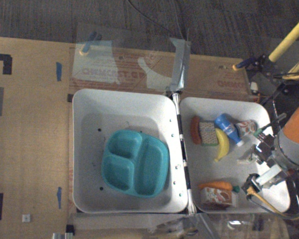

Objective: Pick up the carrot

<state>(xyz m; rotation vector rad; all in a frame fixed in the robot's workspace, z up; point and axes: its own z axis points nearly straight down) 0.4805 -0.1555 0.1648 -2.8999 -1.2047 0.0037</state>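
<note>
Boxy carton (218,198) — tapered orange carrot (216,186) touching far edge.

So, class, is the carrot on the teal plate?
No, the carrot lies in the right bin; the teal plate sits in the left bin.

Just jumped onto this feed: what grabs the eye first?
The big teal divided plate in the middle of the left bin. Next, the cluster in the right bin: a yellow banana at its centre and the orange carrot near its front wall, beside a packet.
</note>
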